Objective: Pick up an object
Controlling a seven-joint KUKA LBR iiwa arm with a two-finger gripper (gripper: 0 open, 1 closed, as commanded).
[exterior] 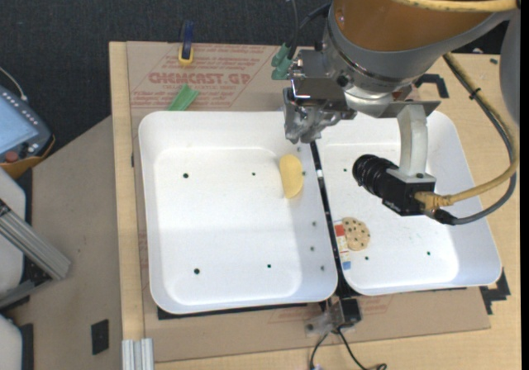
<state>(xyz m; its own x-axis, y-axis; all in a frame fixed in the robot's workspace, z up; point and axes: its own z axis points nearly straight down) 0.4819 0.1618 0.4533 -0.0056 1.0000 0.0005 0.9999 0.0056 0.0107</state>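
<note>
While above bins' divider, tool (302, 130), near yellow object (291, 176)

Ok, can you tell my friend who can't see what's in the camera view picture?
A big grey and orange robot arm reaches down over two white bins, its gripper just above a small yellow object in the left bin. A round speckled object lies in the right bin.

A pale yellow oblong object (291, 175) is seen lying flat in the left bin (165, 220), just below the gripper (303, 130) and apart from it. A round spotted cookie-like object (355, 234) is located in the right bin (463, 253), further below-right of the gripper.
</note>
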